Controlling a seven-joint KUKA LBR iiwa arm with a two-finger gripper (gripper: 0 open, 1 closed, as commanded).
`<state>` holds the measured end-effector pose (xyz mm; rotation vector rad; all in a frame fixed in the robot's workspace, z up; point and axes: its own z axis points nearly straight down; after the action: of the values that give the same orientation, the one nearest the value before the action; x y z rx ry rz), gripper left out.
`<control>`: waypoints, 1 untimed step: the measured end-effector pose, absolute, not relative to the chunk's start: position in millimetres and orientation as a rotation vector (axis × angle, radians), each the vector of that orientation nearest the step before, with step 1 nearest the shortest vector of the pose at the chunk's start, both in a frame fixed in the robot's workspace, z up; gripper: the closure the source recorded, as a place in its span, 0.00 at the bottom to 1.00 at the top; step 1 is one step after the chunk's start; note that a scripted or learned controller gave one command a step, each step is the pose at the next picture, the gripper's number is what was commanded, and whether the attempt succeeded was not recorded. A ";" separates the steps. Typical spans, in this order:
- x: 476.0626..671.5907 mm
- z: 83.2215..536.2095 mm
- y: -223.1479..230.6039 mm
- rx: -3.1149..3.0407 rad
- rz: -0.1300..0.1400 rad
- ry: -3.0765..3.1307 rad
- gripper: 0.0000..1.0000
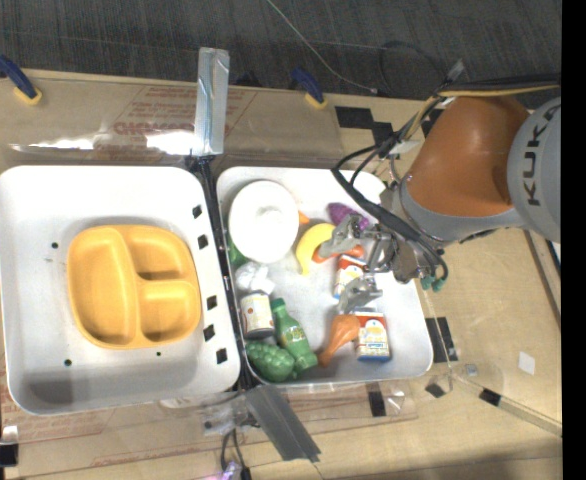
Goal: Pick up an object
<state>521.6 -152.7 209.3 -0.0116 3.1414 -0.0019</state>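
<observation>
Metal two-finger tool hangs low inside right shallow white bin, above small white carton; grip state cannot be determined.

Crowded right bin (left roomier)

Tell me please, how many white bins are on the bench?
2. The left bin holds a yellow divided tray. The right bin holds many small objects, and the gripper is above them. Both bins sit side by side.
</observation>
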 end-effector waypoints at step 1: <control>574.6 91.6 -170.7 -0.193 0.000 3.134 0.00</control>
<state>574.6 -170.7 91.6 -0.1931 3.1340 -0.0002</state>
